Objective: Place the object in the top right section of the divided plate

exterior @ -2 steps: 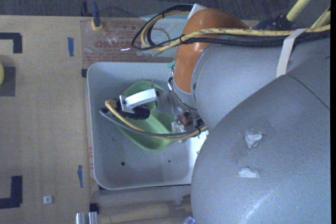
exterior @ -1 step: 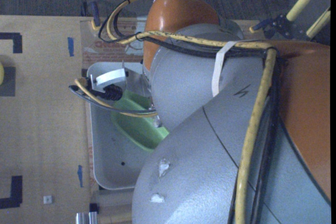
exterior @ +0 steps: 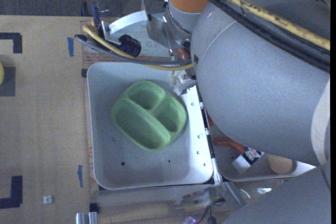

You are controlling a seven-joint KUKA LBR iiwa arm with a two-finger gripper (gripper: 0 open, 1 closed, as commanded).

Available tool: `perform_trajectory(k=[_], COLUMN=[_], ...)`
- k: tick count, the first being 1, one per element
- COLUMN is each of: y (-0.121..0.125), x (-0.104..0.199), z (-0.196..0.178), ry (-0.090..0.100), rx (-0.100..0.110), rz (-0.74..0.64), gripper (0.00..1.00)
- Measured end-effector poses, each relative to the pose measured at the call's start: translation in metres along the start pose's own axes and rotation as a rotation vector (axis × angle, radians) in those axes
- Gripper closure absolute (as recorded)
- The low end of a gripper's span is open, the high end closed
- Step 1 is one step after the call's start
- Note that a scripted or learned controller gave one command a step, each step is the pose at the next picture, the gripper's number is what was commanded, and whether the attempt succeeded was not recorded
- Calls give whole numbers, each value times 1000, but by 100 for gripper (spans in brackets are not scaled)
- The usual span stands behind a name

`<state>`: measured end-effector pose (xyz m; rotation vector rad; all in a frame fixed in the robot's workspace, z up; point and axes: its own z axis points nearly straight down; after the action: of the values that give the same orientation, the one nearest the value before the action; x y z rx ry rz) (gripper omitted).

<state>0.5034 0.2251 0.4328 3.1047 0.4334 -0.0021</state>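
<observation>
clearly the arm (exterior: pixel 262 76) crowds over the right bin (exterior: pixel 294 169), likely searching for the object.
1 green divided plate (exterior: pixel 149 114) with 3 sections lies in the left bin (exterior: pixel 105 165), ready to receive; 2 bins, 1 arm; at 5 o'clock of the plate, a tan object (exterior: pixel 281 164) and a small white object (exterior: pixel 247 159) lie in the right bin; pincer state: cannot tell.

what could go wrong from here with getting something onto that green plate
1. The arm covers most of the right bin, so the objects there, like the small white bottle, are hard to see and a grasp may miss.
2. The green divided plate sits turned at an angle in the left bin, so a drop could land in the wrong section.
</observation>
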Motion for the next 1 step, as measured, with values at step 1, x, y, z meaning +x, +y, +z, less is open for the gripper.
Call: perform_trajectory(k=[1], y=[16], x=[30], z=[0], ry=[-1], rx=[0], rz=[76], gripper=[100])
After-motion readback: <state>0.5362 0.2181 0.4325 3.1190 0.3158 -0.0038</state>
